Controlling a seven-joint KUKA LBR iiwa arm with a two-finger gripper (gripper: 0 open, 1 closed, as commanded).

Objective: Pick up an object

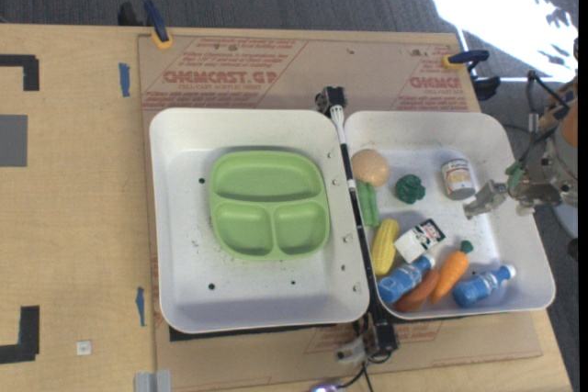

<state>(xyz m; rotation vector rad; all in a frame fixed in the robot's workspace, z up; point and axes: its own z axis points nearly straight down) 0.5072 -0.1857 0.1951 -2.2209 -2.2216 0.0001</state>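
Two shallow white bins sit side by side on the table: a left bin [175, 197] and a right bin [514, 225].

The left bin holds one thing, a green divided plate [269, 202] with three compartments.

The right bin holds ten things:
- one tan, rounded, potato-like piece [370, 166]
- one long green vegetable [368, 204]
- one dark green broccoli floret [410, 188]
- one small can [457, 178]
- one yellow ear of corn [385, 244]
- one small black-and-white carton [420, 240]
- one orange carrot [451, 273]
- one reddish sausage-like piece [419, 292], partly hidden
- two blue bottles: one by the corn [404, 278], one at the near right corner [481, 285]
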